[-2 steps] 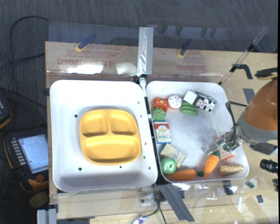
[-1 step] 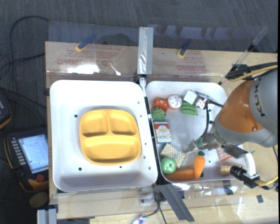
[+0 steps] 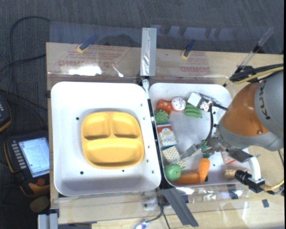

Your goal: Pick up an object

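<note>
The right white bin (image 3: 218, 90) holds several toy foods. My gripper (image 3: 203, 148) hangs low over the bin's front half, just above an upright orange carrot (image 3: 203, 168). A second orange piece (image 3: 188, 179) lies flat beside a green apple (image 3: 171, 171) at the bin's front. A beige cracker (image 3: 170, 153) and a small printed box (image 3: 167, 135) lie left of the gripper. At the back sit a red tomato (image 3: 163, 105), a white spotted ball (image 3: 178, 103), a green pod (image 3: 193, 112) and a white cube (image 3: 194, 99). Nothing is visibly held.
The left bin (image 3: 66, 128) carries a yellow divided tray (image 3: 113, 138). The grey and orange arm (image 3: 248, 118) covers the right bin's right side. A small brown item (image 3: 230, 174) lies by the arm's base. A metal divider (image 3: 148, 51) stands behind the bins.
</note>
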`<state>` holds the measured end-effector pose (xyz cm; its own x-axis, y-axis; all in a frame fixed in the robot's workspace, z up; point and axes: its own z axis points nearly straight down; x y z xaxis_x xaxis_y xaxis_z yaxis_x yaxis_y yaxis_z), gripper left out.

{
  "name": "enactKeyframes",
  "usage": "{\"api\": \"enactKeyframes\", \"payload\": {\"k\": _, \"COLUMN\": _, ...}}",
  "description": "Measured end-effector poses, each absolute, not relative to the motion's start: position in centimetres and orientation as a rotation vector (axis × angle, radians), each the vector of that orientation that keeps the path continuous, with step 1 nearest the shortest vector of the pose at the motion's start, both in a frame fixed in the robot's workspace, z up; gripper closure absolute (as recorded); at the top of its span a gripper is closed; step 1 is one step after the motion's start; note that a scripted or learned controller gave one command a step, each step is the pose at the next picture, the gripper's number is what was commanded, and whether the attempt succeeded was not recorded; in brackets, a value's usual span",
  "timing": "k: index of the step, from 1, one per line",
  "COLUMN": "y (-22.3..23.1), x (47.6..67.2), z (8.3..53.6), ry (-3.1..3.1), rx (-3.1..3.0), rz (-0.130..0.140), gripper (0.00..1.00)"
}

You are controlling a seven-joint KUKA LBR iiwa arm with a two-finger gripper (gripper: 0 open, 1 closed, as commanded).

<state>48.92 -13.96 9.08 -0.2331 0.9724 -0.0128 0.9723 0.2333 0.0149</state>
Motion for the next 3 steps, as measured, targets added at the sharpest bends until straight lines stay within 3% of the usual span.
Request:
{"api": "enactKeyframes", "payload": {"k": 1, "y": -19.5, "x": 48.9, "z": 9.1, "ry": 2.69, "rx": 1.596, "rz": 0.006, "gripper": 0.0}}
{"api": "enactKeyframes", "payload": {"k": 2, "y": -12.8, "x": 49.1, "z": 9.1, "ry": 2.84, "rx": 1.297, "rz": -0.002, "gripper": 0.0}}
{"api": "enactKeyframes", "payload": {"k": 3, "y": -18.1, "x": 49.3, "z": 9.3, "ry": 3.032, "rx": 0.701, "rz": 0.002, "gripper": 0.0}}
